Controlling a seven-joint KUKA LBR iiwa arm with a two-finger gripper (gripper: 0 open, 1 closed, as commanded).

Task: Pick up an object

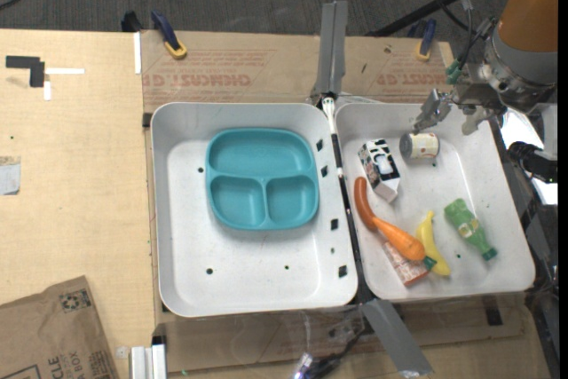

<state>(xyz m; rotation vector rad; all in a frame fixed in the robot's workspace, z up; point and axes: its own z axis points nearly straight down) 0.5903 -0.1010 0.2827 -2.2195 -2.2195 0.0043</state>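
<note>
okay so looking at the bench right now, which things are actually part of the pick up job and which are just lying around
Part of the job:
- tool, above the right bin
- small cup, just below the tool
- milk carton
- carrot
- banana
- green bottle
- red sausage

Just lying about:
- teal divided plate in the left bin
- blue clamps
- cardboard box

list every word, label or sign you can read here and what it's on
"CHEMCEL GP", upside down in red print on the cardboard sheet behind the left bin.
Recycling symbol on the brown cardboard box at bottom left; its black lettering is cut off and unreadable.
Print on the small black and white carton in the right bin: too small to read.
</note>
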